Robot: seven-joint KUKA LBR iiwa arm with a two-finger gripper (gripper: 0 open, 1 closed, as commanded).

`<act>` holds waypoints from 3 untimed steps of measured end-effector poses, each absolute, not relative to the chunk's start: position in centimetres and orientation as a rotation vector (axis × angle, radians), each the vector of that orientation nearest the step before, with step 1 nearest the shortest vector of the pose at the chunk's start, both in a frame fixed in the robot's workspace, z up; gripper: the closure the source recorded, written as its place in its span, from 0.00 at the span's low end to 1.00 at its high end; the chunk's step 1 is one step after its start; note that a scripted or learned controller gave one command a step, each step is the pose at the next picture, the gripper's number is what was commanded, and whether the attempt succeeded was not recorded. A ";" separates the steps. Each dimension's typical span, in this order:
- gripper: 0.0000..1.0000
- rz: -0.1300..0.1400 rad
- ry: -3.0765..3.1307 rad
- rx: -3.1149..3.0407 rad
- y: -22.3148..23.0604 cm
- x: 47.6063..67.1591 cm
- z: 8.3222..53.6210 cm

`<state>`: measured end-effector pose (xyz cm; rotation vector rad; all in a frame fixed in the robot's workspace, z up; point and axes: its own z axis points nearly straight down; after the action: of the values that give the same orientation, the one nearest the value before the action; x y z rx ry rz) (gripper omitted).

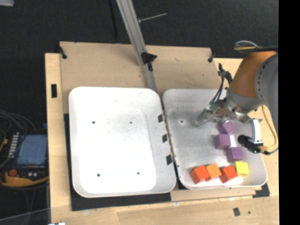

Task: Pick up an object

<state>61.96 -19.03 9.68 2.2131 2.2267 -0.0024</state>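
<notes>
Purple blocks (226, 135): three small matte cubes, plain-faced, no lettering, strung in a loose line down the right bin's (187, 108) far-right side, the topmost just below the tool (209, 115). Orange blocks (206, 172): two cubes touching each other at the bin's near edge; beside them a red-orange block (228, 173) and a yellow block (242, 167), touching. Right bin: shallow white tray, rounded corners, scuffed grey floor. Left bin (117, 139): matching tray, a few dark specks. Tool: metallic, low over the right bin's upper floor; whether clenched or released cannot be told. Arm (248, 81): grey, glossy orange band. Tabletop (108, 64): pale wood board.
</notes>
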 end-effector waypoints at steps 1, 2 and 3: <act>1.00 0.002 2.224 2.209 -19.1 62.1 11.0; 1.00 0.007 2.221 2.211 -18.7 62.7 17.2; 1.00 0.006 2.222 2.211 -19.0 63.7 22.1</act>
<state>63.70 -18.97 22.11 2.2112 2.2219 0.0059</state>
